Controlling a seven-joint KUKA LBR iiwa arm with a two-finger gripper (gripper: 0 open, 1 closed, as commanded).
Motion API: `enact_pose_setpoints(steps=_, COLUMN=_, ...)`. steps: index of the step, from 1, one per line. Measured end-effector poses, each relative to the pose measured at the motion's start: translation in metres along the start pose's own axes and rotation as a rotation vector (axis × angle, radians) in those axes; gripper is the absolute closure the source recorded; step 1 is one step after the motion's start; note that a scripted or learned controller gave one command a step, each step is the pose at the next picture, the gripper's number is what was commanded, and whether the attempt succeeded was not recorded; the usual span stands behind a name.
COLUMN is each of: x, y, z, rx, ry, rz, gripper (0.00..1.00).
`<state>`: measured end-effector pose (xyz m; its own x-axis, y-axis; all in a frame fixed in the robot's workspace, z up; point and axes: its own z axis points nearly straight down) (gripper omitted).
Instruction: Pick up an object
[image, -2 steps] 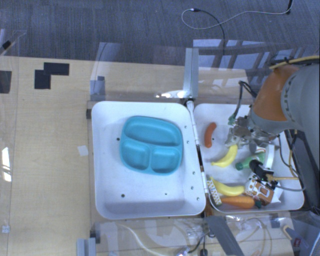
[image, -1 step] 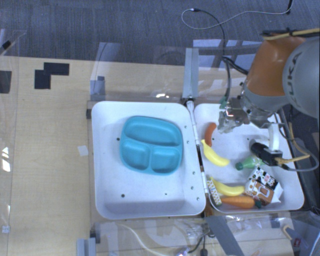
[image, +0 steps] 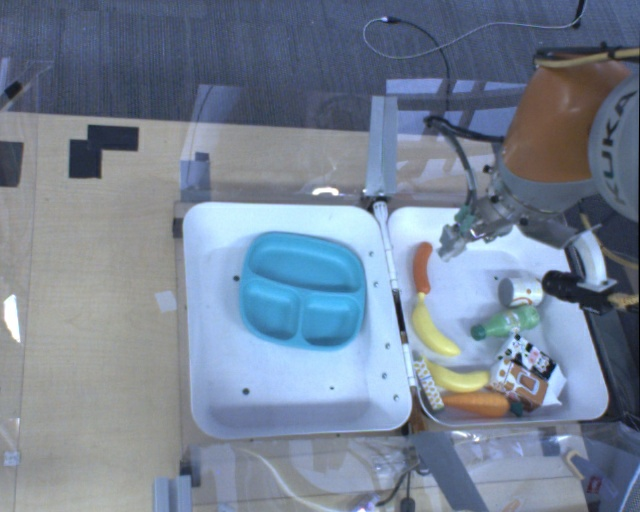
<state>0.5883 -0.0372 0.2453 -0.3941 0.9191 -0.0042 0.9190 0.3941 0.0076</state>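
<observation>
Two shallow white bins are seated side by side on the bench. The left bin (image: 215, 400) is occupied by a blue divided tray (image: 301, 289), which lies flat near its middle. The right bin (image: 590, 385) is loaded with several small objects. A red sausage (image: 422, 267) is positioned upright along the bin's left wall, and a yellow banana (image: 433, 331) is located just below it. A second banana (image: 456, 379) is found nearer the front, with an orange carrot (image: 476, 404) lying just beside it against the front wall. A green bottle (image: 507, 323) is laid on its side near the centre, and a grey-and-white cylinder (image: 520, 292) is placed just above it. A printed carton (image: 525, 369) is set in the front right area. The arm is extended in from the right, and the gripper (image: 466, 233) is held above the rear of the right bin, near the top end of the red sausage but apart from it. Nothing is seen between its fingers; how far they are parted cannot be told at this resolution.
</observation>
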Motion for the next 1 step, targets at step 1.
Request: enact_pose_setpoints(steps=1, x=-0.0008, y=0.0119, z=-0.028, rx=0.002, ry=0.001, rz=0.01, gripper=1.0)
